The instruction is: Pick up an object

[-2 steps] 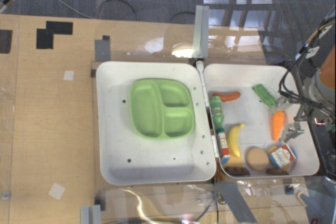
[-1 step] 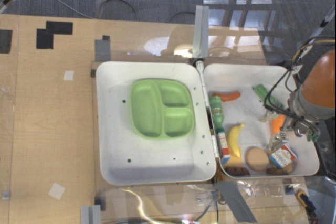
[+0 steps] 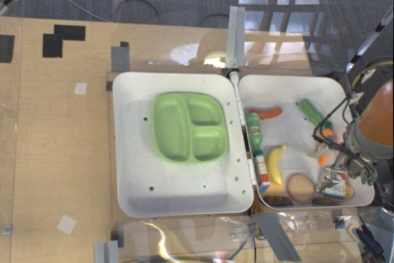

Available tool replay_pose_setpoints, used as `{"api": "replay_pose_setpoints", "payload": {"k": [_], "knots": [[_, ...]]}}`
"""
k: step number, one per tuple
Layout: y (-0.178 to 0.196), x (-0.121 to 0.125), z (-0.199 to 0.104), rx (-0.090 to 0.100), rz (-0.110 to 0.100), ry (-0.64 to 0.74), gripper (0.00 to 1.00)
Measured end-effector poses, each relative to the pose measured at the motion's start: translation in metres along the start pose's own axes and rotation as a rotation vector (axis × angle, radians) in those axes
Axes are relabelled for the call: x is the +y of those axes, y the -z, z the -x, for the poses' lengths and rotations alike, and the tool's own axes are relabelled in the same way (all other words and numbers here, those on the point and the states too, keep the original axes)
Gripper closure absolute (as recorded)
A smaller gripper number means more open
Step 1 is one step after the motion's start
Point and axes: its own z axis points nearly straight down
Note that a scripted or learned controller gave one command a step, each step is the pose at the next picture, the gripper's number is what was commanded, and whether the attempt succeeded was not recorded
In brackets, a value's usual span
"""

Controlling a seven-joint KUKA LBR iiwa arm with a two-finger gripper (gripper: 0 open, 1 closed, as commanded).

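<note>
From my remote seat I've got two white bins side by side on the bench. The left bin (image 3: 132, 194) has just a green divided plate (image 3: 189, 127) sitting roughly in the middle. The right bin (image 3: 289, 86) is the crowded one: a green bottle (image 3: 253, 128) lies along the left wall with a red-and-white tube (image 3: 261, 167) right below it, a yellow banana (image 3: 276, 164) just beside those, and an orange-red sausage-looking thing (image 3: 268, 113) near the top. A green stick-shaped item (image 3: 309, 111) lies tilted toward the upper right. Down at the bottom there's a tan egg-like ball (image 3: 300, 187) touching a dark brown strip (image 3: 280, 200) along the front wall.

The arm comes in from the right, orange band (image 3: 377, 117) visible, with black cables looping over the right side of that bin. The gripper (image 3: 342, 173) is low in the bin's lower right corner, and I honestly can't tell its state, too much clutter and cabling there. Right under or next to it is a small white and blue box-like item (image 3: 335, 186), with a bit of orange (image 3: 324, 159) just above. Can't tell if it's touching either one.
</note>
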Motion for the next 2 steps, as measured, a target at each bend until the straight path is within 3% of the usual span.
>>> {"api": "replay_pose_setpoints", "payload": {"k": [1,2], "knots": [[-0.003,0.013,0.085,0.004,0.001,-0.210,0.00],[-0.002,0.017,0.066,0.004,0.000,-0.295,0.00]]}}
